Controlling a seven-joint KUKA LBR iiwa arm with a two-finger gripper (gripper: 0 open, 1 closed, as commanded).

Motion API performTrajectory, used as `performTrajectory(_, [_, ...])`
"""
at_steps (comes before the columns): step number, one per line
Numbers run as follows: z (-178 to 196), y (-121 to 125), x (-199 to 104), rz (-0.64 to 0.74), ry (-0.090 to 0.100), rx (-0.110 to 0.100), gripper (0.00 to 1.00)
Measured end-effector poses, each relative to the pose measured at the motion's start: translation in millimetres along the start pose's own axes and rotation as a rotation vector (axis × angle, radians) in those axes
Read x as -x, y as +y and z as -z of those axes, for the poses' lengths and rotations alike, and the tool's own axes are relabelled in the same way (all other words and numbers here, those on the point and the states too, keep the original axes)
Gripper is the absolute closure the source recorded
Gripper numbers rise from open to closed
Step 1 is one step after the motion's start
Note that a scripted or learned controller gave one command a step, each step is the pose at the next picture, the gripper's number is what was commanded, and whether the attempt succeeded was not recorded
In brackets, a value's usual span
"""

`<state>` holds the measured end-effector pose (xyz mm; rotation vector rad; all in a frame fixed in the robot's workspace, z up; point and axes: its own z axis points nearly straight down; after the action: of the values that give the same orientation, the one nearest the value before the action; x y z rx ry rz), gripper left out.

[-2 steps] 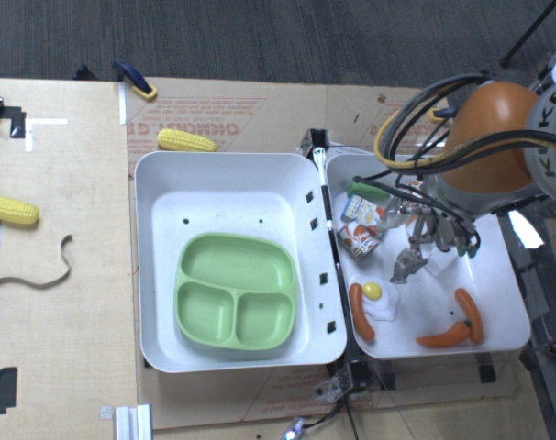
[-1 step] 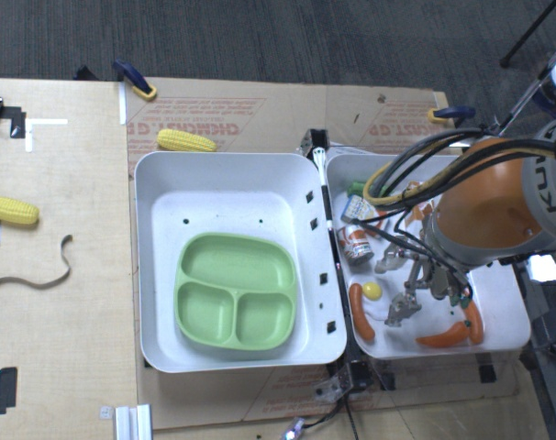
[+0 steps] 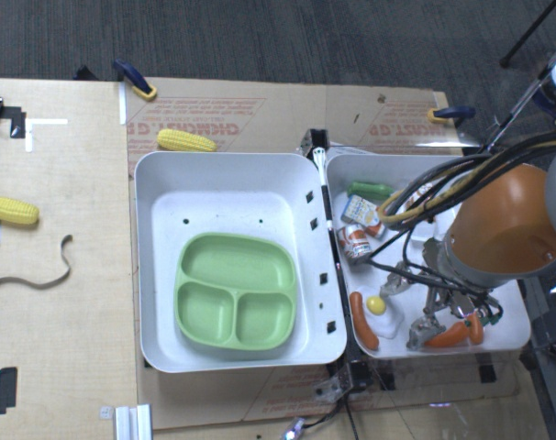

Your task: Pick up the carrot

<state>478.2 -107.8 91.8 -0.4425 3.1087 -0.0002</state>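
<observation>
The carrot (image 3: 450, 335), orange with a green end, lies along the front wall of the right bin (image 3: 512, 342). My gripper (image 3: 407, 312) hangs low in that bin, under the arm's orange band (image 3: 498, 223). It is open, with nothing between the fingers. One fingertip (image 3: 417, 337) is close to the carrot's left end, and the other (image 3: 394, 285) is farther back. Cables and the wrist hide part of the carrot's right end.
A red sausage (image 3: 362, 321), a small yellow ball (image 3: 376, 305), a can (image 3: 356, 243), a packet (image 3: 361, 211) and a green item (image 3: 370, 190) share the right bin. The left bin (image 3: 159, 246) holds a green divided plate (image 3: 237, 291). Two corn cobs (image 3: 184, 140) (image 3: 10, 210) lie outside the bins.
</observation>
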Motion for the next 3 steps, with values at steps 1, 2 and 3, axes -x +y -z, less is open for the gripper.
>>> performTrajectory(1, [9, 0, 2, 0.002, -0.004, -0.002, 1.0])
performTrajectory(2, [1, -71, 50, -0.027, -0.004, -0.002, 1.0])
performTrajectory(3, [1, -107, -16, 0.254, -0.003, -0.001, 1.0])
